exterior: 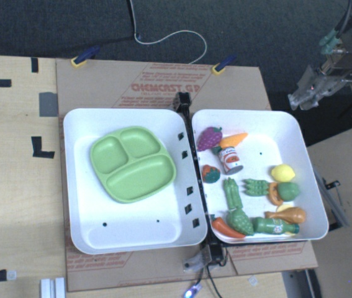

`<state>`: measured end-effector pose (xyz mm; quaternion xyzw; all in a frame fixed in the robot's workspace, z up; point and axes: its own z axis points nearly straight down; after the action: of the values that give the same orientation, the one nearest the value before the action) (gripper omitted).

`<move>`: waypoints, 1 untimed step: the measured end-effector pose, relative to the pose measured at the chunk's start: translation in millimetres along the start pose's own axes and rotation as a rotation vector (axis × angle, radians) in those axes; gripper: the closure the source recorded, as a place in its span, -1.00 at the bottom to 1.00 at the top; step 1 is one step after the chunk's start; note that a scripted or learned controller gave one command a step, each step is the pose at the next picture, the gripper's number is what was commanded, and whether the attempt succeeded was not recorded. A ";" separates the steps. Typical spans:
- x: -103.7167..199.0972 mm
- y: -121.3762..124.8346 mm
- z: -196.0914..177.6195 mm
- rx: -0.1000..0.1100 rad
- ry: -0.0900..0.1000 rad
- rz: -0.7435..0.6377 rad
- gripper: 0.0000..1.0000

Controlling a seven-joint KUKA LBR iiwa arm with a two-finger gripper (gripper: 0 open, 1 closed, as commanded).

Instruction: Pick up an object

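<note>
Gripper parked beyond right bin, jaw state unclear; toy food incl. lemon untouched, green divided plate in left bin. Pick not started.

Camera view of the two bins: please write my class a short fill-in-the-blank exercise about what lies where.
1. The green divided plate lies in the ____ bin.
2. The purple grapes lie in the right bin, near its ____ corner.
3. The yellow lemon touches a ____ ball just below it.
4. The plate has ____ compartments.

Missing words: left; top left; green; three
</note>
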<state>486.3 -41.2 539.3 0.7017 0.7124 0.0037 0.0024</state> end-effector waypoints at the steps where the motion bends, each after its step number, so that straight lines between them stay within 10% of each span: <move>1: -26.2 -6.2 178.0 0.026 -0.001 0.017 1.00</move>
<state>482.0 -67.1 361.2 0.7078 0.7064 -0.0061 -0.0064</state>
